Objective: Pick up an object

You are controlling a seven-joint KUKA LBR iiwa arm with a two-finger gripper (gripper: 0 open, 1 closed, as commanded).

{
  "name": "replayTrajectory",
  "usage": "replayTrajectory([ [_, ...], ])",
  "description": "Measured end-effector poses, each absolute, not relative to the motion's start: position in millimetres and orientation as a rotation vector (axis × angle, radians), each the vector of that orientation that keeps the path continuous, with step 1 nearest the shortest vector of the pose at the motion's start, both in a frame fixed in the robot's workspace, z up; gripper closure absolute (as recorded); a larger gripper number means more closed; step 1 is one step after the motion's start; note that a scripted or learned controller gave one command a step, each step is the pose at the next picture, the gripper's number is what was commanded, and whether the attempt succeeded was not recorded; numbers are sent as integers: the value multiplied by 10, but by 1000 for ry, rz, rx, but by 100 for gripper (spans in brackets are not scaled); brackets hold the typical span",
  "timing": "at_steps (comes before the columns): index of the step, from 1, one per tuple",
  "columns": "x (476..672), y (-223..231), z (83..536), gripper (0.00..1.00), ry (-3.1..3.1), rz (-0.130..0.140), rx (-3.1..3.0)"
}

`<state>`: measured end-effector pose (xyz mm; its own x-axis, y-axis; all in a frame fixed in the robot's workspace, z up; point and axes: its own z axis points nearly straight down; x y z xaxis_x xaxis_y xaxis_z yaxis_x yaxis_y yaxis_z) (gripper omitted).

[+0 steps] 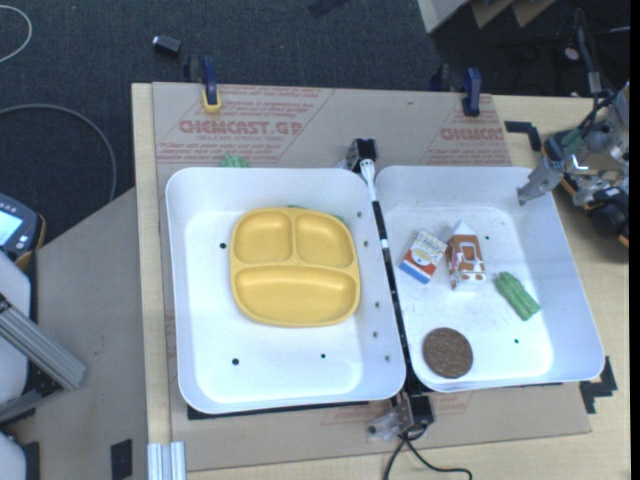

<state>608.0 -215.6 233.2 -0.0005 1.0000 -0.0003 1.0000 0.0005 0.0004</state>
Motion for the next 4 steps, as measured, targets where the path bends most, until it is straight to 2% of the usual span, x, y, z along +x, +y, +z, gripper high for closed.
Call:
replayTrajectory([
  [1, 5747, -1846, 1055, 0, 2220, 7, 2225],
  [2, 6324, -1288, 1017, 0, 2201, 32, 2207],
  [3, 6355, -1139, 1000, 0, 2200, 20, 2201],
  [4, 6227, -926, 904, 0, 2215, 13, 2213],
])
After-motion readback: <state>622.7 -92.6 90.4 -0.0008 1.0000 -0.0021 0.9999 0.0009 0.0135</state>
